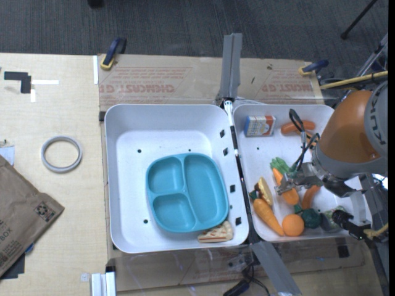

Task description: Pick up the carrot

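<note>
The carrot (268, 216) lies near the front of the right bin (262, 112), a stubby orange wedge, broad at its upper left end and tapering toward the lower right, its skin smooth and evenly coloured. Its tip touches or nearly touches a round orange fruit (294, 225) just to its right, and a slice of what looks like bread or banana (265, 192) rests against its upper end. The arm comes in from the right, its grey body and orange band (349, 128) hanging over the bin's far side, and the gripper (287, 185) sits low among the food, just above and to the right of the carrot, over a smaller orange piece with a green top (281, 168). I cannot tell from here whether the fingers are apart or closed, since they blur into the clutter beneath them, and nothing is plainly caught between them. Farther back in that bin are a small carton (259, 126) and a sausage (297, 127). In the left bin (123, 184) a blue divided plate (186, 192) sits with a sandwich piece (215, 233) touching its front edge.
</note>
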`<state>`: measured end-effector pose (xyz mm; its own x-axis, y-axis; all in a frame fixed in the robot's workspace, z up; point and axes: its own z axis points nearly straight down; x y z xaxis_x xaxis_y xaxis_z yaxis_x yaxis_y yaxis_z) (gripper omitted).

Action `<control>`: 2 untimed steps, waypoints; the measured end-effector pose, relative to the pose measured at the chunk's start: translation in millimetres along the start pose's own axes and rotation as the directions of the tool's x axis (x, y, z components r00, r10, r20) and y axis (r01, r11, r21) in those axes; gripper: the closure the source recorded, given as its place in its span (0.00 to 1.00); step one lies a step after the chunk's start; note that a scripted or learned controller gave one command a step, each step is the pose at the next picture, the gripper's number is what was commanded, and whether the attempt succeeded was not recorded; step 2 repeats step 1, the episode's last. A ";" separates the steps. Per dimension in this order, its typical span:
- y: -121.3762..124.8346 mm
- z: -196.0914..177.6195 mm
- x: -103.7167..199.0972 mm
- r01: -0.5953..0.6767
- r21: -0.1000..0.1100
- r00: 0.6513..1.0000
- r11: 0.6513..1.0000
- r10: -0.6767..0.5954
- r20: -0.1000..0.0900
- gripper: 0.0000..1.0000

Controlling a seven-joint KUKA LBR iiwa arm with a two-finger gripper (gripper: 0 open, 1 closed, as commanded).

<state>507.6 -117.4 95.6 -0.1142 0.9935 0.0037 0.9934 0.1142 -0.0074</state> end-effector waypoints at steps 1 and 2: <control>62.2 -93.0 64.6 -0.366 -0.001 0.930 0.930 0.366 0.004 1.00; 62.2 -93.0 64.6 -0.366 -0.001 0.930 0.930 0.366 0.004 1.00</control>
